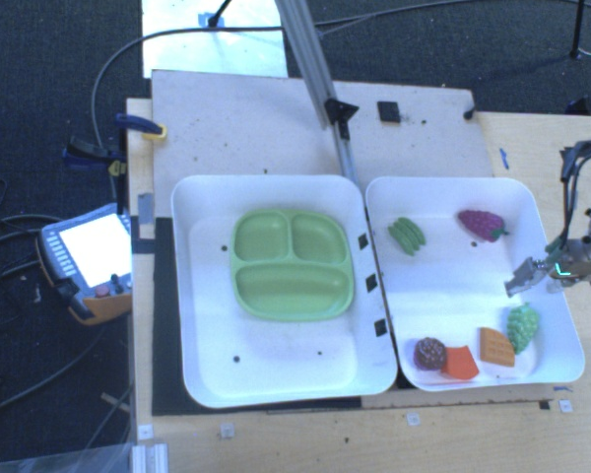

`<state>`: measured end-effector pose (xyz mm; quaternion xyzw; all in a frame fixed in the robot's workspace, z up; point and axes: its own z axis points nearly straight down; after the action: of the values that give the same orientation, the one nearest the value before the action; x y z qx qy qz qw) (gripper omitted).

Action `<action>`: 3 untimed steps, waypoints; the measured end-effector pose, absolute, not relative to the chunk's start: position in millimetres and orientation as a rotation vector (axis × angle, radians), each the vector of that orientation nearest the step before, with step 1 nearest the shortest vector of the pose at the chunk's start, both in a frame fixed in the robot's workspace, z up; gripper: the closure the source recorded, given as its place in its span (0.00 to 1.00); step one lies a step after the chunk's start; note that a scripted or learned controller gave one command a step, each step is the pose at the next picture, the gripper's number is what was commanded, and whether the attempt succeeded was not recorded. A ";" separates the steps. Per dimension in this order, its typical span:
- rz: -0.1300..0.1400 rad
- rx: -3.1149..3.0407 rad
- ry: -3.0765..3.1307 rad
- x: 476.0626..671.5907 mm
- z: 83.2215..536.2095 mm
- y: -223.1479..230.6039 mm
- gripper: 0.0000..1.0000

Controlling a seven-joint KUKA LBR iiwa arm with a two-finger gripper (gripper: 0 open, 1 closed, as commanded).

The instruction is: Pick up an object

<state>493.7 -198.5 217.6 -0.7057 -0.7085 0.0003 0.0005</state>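
Observation:
In the right bin (453,294) lie several toy foods. A green pea pod (407,235) and a purple grape bunch (481,225) are near the far wall. Along the near wall sit a brown round piece (430,353), a red-orange wedge (461,363), an orange waffle-like square (495,347) and a pale green grape bunch (522,325). My gripper (525,277) reaches in over the bin's right rim, just above the green grape bunch in the picture, with nothing visibly held.
The left bin (207,353) bears a green divided plate (293,265). A metal pole (310,52) slants across the back board. A handheld pendant (87,264) and cables lie on the floor to the left.

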 end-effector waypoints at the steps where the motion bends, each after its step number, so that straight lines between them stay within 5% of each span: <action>1: -0.001 -2.217 -2.228 494.5 218.7 -198.5 0.00; 3: 0.001 -2.219 -2.221 495.3 117.8 -203.9 0.00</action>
<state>495.3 -203.9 117.8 -0.7068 -0.7075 0.0003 0.0008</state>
